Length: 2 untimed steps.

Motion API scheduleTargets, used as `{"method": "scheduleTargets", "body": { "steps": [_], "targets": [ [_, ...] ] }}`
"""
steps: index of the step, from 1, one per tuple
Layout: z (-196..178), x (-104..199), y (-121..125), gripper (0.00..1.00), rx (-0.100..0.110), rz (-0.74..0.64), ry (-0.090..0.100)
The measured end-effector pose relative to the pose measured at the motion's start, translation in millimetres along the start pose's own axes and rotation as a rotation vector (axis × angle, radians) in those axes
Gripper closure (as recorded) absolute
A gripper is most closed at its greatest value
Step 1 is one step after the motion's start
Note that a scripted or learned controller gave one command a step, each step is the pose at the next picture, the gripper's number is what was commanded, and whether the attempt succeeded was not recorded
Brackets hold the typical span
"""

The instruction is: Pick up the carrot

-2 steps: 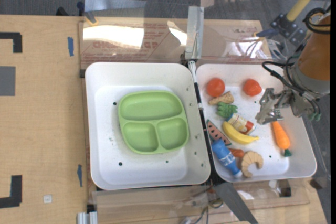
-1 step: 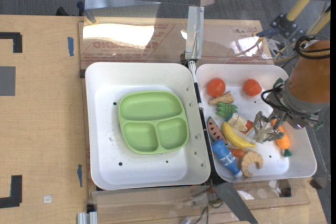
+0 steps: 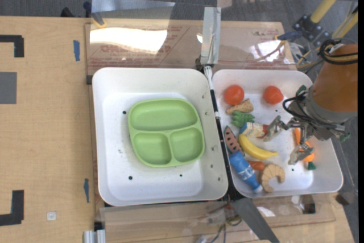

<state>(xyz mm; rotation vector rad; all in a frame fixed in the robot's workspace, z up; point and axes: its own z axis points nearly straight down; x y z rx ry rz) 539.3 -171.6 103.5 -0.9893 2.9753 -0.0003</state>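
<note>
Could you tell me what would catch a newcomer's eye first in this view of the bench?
Probably the green plate, a three-part tray sitting alone in the left bin. Next, the right bin, crowded with toy food: two tomatoes at the back, a banana in the middle, a blue bottle near the front. The grey arm with its orange band hangs over that bin's right side, its gripper by the carrot.

Divided plate [image 3: 165, 132] in left bin [image 3: 108, 122]
</note>
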Motion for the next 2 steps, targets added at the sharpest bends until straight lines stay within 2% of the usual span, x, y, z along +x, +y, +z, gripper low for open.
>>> {"method": "scheduleTargets", "body": {
  "steps": [1, 2],
  "targets": [
    [13.4, 59.3, -17.7, 0.00, 0.006, 0.150, -0.003],
    [12.9, 48.1, 4.3, 0.00, 0.010, 0.235, -0.004]
  ]
}}
